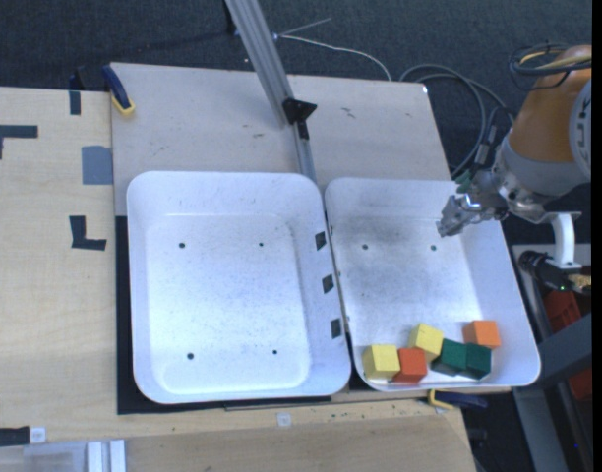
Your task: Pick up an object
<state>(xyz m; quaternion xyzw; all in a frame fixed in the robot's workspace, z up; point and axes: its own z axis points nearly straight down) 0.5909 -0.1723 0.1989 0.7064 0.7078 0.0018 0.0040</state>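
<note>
Several small blocks lie along the near edge of the right bin [399, 254]: a yellow block [383, 360], a red-orange block [412, 364], a second yellow block [429, 339], a dark green block [465, 358] and an orange block [486, 333]. My gripper [451, 219] hangs over the far right part of that bin, well above and behind the blocks, with nothing seen between its fingers. The grey arm with its orange band [552, 116] comes in from the right.
The left bin [222, 283] sits beside the right one, with black clips along the shared wall. A slanted metal rail [267, 52] rises behind the bins. Cables [468, 91] trail at the back right.
</note>
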